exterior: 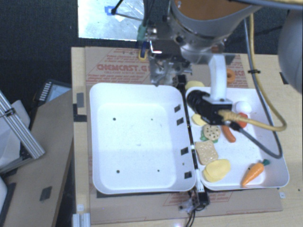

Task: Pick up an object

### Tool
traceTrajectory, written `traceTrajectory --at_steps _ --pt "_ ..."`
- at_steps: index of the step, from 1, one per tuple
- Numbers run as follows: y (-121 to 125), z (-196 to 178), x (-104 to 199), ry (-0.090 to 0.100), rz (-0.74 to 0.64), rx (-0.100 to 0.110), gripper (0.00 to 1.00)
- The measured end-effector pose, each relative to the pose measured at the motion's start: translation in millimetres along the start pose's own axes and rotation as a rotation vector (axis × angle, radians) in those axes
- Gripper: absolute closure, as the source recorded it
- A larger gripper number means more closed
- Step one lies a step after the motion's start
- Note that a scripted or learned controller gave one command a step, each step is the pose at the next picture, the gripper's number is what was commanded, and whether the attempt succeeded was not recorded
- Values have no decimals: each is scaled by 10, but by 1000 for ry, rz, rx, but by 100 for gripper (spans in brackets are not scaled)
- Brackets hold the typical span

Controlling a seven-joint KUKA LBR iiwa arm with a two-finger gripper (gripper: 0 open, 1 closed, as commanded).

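The right bin (279, 167) holds several toy foods: an orange carrot (253, 171), a yellow lumpy piece (217, 170), a tan cracker (206, 151), a speckled cookie on a green leaf (210, 133), a red sausage (228, 134) and a white egg (243, 107). My gripper (164, 74) hangs over the back rim where the two bins meet, apart from all of these. The grey wrist and orange band sit above it.
The left bin (137, 136) lies beside the right one. A black hose and a yellow cable (255, 123) drape across the right bin. A donut (230, 75) and a yellow piece (194, 85) lie at the bin's back edge.
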State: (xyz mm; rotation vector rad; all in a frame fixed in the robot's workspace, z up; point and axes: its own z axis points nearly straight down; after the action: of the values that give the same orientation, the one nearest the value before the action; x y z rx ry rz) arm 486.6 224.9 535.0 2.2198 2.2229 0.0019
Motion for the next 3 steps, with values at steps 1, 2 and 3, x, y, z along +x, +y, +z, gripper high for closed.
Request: traceTrajectory --at_steps 1,2,3 --pt "-1 0 31 0 -2 -1 100" --pt "-2 -1 50 0 -3 -1 100" --pt "0 -2 -206 0 1 0 100"
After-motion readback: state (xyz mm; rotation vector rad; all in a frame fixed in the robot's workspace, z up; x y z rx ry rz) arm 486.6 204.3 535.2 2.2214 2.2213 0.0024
